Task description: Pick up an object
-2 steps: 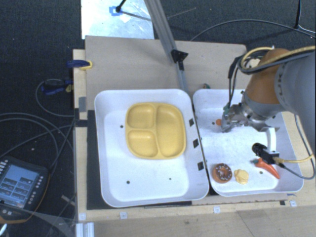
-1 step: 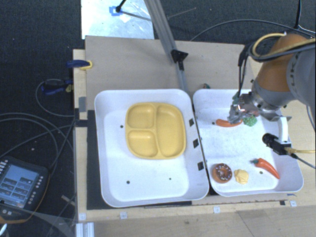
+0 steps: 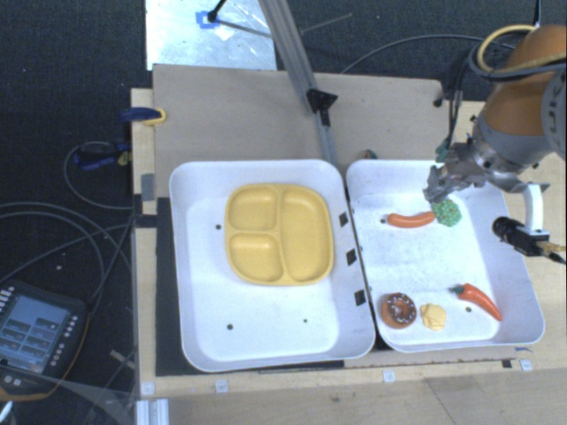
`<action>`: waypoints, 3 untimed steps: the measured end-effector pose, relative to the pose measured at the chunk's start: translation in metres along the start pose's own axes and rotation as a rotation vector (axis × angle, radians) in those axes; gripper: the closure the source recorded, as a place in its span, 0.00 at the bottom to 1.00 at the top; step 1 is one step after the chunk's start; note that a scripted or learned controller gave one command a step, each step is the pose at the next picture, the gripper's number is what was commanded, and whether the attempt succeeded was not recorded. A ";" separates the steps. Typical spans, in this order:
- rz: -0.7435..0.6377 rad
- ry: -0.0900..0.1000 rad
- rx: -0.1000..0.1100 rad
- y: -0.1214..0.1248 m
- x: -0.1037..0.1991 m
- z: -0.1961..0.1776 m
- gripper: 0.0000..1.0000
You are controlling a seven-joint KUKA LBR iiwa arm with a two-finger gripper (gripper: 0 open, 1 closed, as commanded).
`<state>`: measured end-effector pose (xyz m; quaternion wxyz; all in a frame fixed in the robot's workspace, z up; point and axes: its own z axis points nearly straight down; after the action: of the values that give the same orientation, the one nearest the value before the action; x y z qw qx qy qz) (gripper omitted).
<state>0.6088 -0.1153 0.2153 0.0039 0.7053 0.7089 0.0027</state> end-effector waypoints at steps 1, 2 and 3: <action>-0.002 0.000 0.001 0.002 0.000 -0.055 1.00; -0.005 0.004 0.009 -0.003 0.055 -0.044 1.00; -0.005 0.004 0.009 -0.023 0.103 -0.048 1.00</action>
<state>0.5850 -0.0125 0.2628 -0.0006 0.7034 0.7108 0.0008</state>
